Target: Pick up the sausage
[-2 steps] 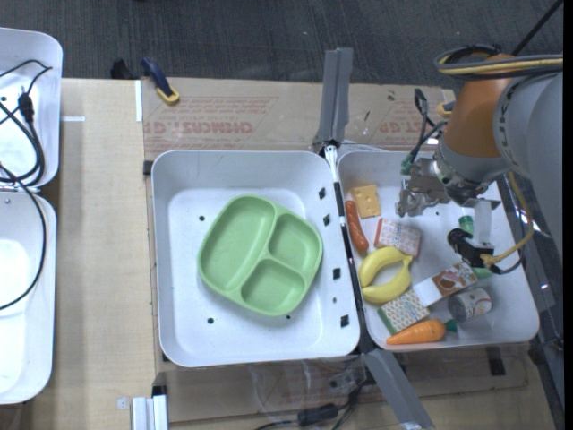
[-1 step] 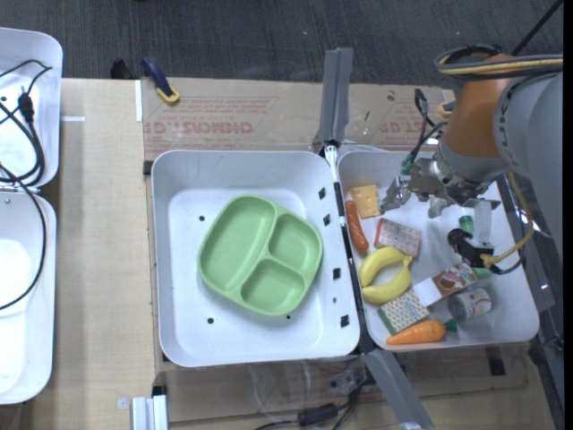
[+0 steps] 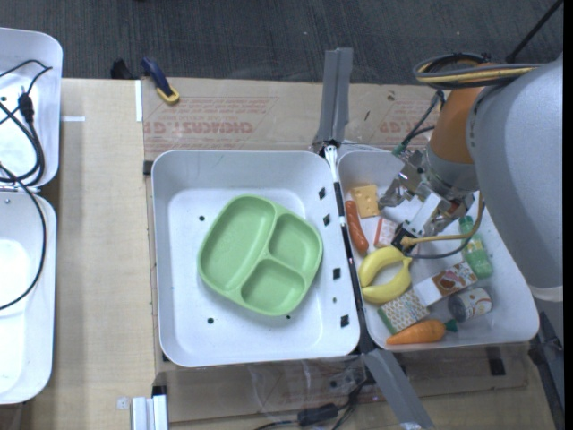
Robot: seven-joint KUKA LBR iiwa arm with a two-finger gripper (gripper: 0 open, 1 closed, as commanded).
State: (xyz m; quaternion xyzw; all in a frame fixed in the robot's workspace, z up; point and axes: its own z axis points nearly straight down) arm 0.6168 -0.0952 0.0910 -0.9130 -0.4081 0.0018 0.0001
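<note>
Right bin (image 3: pixel 524 316), sausage (image 3: pixel 356 225) lying lengthwise front-to-back, hand (image 3: pixel 405 215) state unclear

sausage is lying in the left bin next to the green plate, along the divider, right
Not quite. The camera view shows the sausage in the right bin, lying along the divider beside the banana. The green plate sits alone in the left bin.

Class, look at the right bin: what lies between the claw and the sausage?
In the camera view, the claw hangs right of the sausage. Between them sit an orange cheese-like square and the bin's white floor.
</note>
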